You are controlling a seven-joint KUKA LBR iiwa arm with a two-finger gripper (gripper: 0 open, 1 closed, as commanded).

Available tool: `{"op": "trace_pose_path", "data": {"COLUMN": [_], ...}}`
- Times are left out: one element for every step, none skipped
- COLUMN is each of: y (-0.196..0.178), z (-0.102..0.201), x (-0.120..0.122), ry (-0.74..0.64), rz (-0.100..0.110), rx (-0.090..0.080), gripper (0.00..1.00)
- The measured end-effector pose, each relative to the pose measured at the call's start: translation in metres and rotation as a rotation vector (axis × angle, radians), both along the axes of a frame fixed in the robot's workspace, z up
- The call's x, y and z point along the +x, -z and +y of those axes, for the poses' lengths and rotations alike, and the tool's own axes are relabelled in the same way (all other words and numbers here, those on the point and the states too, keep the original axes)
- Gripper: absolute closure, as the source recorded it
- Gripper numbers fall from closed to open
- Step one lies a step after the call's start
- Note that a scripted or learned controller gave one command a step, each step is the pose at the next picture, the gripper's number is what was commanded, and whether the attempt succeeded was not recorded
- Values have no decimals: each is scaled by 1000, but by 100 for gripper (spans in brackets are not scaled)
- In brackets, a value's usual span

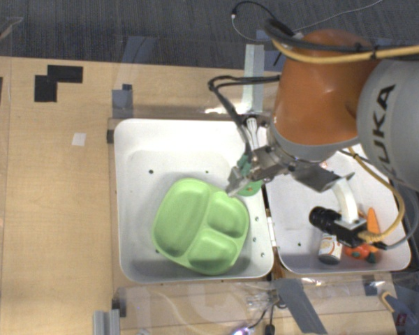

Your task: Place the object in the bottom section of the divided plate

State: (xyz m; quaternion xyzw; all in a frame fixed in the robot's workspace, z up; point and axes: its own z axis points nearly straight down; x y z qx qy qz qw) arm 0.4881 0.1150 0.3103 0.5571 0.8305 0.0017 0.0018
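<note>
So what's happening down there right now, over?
Gripper over green divided plate's upper right rim. Small green object at its tip, grasp unclear. Nothing blocking the plate.

Floor (126,5): dark grey carpet with a fine ribbed weave, running across the top of the view.
Table (49,208): pale wood, lying under a clear sheet that catches faint reflections.
Marks (56,81): black blocky shapes on the table's upper left; a small pale square (79,139) lies below them.
Brackets (122,100): grey metal pieces at the bin corners.
Light: even and soft, with gentle shadows.
</note>
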Motion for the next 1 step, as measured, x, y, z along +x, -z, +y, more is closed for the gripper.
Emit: {"op": "trace_pose_path", "data": {"y": [-29], "z": [50], "x": [-1], "ry": [-173], "rz": [0], "rx": [0], "gripper": [100]}}
